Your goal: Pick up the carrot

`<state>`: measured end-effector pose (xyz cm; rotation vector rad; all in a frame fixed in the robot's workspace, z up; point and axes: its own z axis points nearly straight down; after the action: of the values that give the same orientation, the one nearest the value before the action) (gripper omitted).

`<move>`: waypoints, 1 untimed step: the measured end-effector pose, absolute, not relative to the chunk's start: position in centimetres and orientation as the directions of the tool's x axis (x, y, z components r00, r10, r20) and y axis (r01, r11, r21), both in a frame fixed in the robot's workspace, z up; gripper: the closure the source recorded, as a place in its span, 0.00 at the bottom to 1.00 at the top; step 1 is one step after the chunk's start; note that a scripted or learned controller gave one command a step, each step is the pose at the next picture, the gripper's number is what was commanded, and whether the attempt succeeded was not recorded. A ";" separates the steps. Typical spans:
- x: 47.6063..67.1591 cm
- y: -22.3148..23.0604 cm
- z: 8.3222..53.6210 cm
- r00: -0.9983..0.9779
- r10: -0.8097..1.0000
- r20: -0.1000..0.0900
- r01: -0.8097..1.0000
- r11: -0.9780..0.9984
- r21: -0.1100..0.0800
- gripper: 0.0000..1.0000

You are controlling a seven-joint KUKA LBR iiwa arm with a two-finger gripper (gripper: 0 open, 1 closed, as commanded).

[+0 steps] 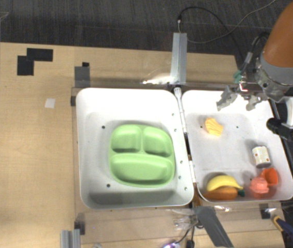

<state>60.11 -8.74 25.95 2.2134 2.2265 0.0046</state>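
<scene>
- You see the silver two-finger gripper over the far edge of the right white bin, near its far right corner.
- Its two fingers are spread apart, and you see nothing between them.
- The grey arm with the orange band comes in from the right, above the gripper.
- You find the orange carrot with a green tip lying along the near edge of the right white bin, near its near left corner.
- A yellow banana lies just beside the carrot and touches it on the far side.
- The carrot is well apart from the gripper.
- A pink lumpy toy sits near the near right corner, and a small orange cup-like thing touches it.
- A small white and brown can sits close to the right edge of that bin.
- A yellow ridged thing like a piece of corn lies in the far half of that bin, near the gripper.
- A green plastic plate with three parts sits in the middle of the left white bin.
</scene>
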 end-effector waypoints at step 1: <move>64.1 -10.9 15.6 -0.074 0.997 0.000 0.997 0.074 0.003 0.00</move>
<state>64.11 -10.95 15.58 2.1360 2.3001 0.0036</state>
